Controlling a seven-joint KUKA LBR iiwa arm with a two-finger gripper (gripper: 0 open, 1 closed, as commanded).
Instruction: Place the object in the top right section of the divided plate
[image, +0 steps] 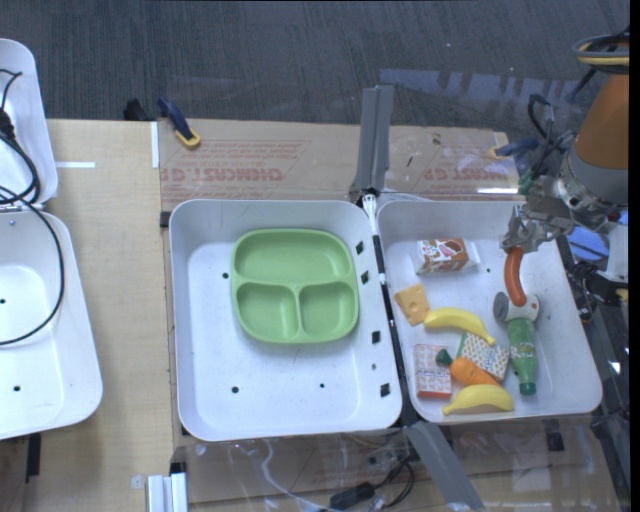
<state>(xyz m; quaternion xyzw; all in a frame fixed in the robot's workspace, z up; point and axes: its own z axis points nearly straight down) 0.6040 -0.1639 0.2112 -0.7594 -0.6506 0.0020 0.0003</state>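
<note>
A green divided plate (295, 285) lies in the left bin (200, 330), with one wide section at the far side and two small ones at the near side. My gripper (518, 240) hangs over the far right part of the right bin (570, 390). It is shut on the upper end of a red-orange sausage (514, 280), which hangs down from the fingers, nearly upright. The sausage's lower end is close to the white cap of a green bottle (522, 355).
The right bin also holds a wrapped snack (442, 255), a cheese wedge (411, 302), two bananas (458, 322) (478, 400), a carrot (470, 372), a red box (431, 370) and a checkered packet (485, 355). A raised divider (375, 150) separates the bins.
</note>
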